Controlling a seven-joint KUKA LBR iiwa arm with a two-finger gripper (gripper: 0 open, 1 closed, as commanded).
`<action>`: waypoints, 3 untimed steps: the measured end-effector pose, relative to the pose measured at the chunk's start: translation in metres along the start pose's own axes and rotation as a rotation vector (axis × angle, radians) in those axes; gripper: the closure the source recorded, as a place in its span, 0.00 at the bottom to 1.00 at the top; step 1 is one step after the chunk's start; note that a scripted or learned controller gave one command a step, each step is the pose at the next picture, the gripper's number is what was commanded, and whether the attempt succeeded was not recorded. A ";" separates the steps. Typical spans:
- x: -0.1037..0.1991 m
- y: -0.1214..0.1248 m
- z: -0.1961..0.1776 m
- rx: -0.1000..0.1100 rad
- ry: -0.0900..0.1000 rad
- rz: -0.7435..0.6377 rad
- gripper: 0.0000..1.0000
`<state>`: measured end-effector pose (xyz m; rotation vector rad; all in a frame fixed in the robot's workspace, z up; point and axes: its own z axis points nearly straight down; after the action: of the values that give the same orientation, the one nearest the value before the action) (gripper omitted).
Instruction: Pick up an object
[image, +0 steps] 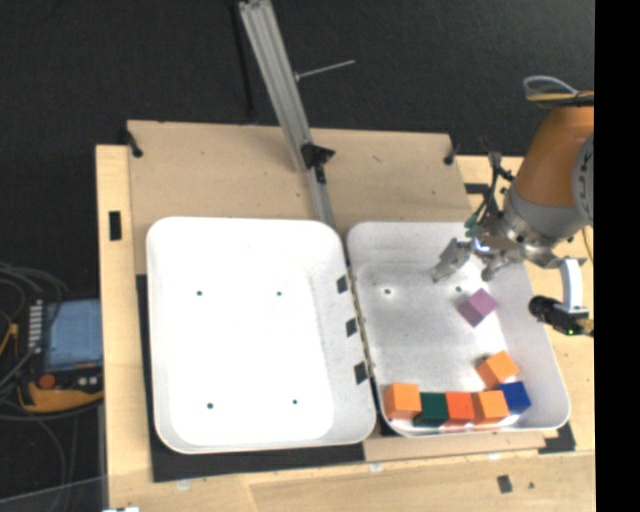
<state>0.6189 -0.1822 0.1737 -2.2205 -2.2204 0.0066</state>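
Hovering pincer, seemingly open, above purple block

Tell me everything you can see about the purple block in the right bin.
The purple block is a small cube with a pale violet, matte surface, probably foam or painted wood. It sits on the floor of the right bin, turned at an angle to the bin's walls. It lies apart from the row of orange, green and blue blocks along the near wall. The gripper is just above it in the view, not holding it. Nothing touches it but the bin floor.
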 end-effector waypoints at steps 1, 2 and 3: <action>-0.001 -0.003 0.041 -0.005 -0.001 0.003 0.00; -0.002 -0.002 0.028 -0.011 0.000 0.007 1.00; -0.001 0.005 -0.035 -0.012 0.000 -0.003 1.00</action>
<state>0.6243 -0.1828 0.2084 -2.2234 -2.2297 -0.0076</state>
